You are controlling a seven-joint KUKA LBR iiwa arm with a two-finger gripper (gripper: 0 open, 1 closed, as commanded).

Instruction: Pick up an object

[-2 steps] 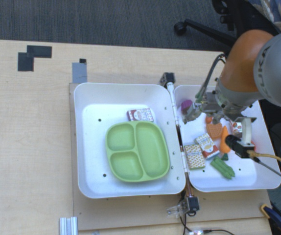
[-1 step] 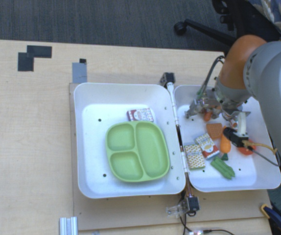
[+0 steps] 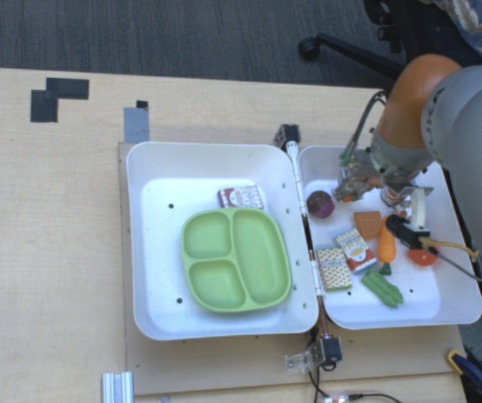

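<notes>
My gripper (image 3: pixel 352 189) hangs over the back of the right bin (image 3: pixel 458 309), just right of a dark purple round fruit (image 3: pixel 320 203). Close below the gripper lie an orange square cracker (image 3: pixel 367 222) and an orange carrot (image 3: pixel 386 245). A red tomato piece (image 3: pixel 423 257), a green vegetable (image 3: pixel 383 288) and two small printed cartons (image 3: pixel 352 248) (image 3: pixel 333 269) lie toward the front of that bin.
The left bin (image 3: pixel 140 250) holds a green divided plate (image 3: pixel 237 260) and a small red-and-white packet (image 3: pixel 240 196) behind it. The grey arm with its orange band (image 3: pixel 417 91) covers the right bin's back right corner.
</notes>
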